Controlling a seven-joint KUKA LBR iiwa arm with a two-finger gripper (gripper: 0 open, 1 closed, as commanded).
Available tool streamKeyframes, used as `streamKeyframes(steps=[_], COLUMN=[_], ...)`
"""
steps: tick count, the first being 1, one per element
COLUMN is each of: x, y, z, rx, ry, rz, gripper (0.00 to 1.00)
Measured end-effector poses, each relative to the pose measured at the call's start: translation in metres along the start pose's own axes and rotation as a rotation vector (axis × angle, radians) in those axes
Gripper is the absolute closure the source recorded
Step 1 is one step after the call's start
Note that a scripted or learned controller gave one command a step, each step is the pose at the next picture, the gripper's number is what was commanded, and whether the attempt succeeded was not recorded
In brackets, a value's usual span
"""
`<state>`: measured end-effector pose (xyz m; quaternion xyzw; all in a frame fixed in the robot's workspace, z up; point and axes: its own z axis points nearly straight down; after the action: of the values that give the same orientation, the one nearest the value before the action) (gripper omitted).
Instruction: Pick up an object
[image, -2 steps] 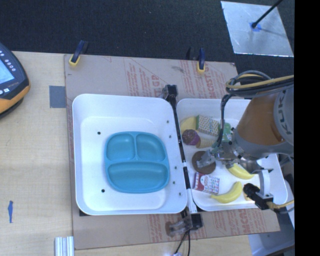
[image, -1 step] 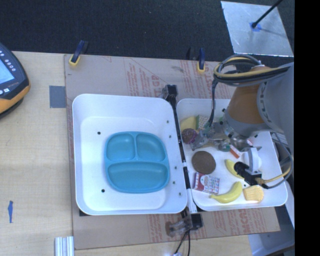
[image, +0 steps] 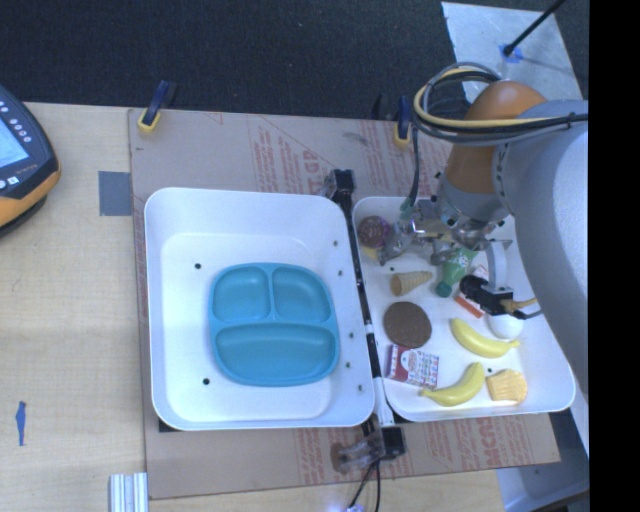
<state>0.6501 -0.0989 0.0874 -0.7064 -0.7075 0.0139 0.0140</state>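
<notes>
Lying in the right bin's (image: 560, 400) upper part, a green object (image: 451, 270) is seen just below the gripper (image: 440, 238) — close under it, though contact cannot be made out. Nothing is shown to be grasped; whether the gripper is clenched or released cannot be told from this angle.

A tan cone (image: 410, 283) is noted just left of the green object, and a dull purple round item (image: 375, 232) further up-left, near the bin's rim. A brown disc (image: 407, 324) is placed below the cone, with a red-and-white packet (image: 413, 367) beneath it. Two bananas are recorded — one (image: 483, 340) mid-right beside a white ball (image: 505, 326), one (image: 453, 387) at the lower edge next to an orange block (image: 507, 385).

The left bin (image: 170, 300) is occupied by a blue divided plate (image: 273, 325), well apart from the gripper.
</notes>
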Motion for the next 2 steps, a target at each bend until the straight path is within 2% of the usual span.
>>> streamKeyframes(steps=[1,2], x=[-0.007,-0.013], y=[0.003,-0.085], z=[-0.004,-0.025], rx=[-0.023,-0.029], ry=[-0.006,0.0], rz=[0.002,0.0], gripper=[0.0,0.0])
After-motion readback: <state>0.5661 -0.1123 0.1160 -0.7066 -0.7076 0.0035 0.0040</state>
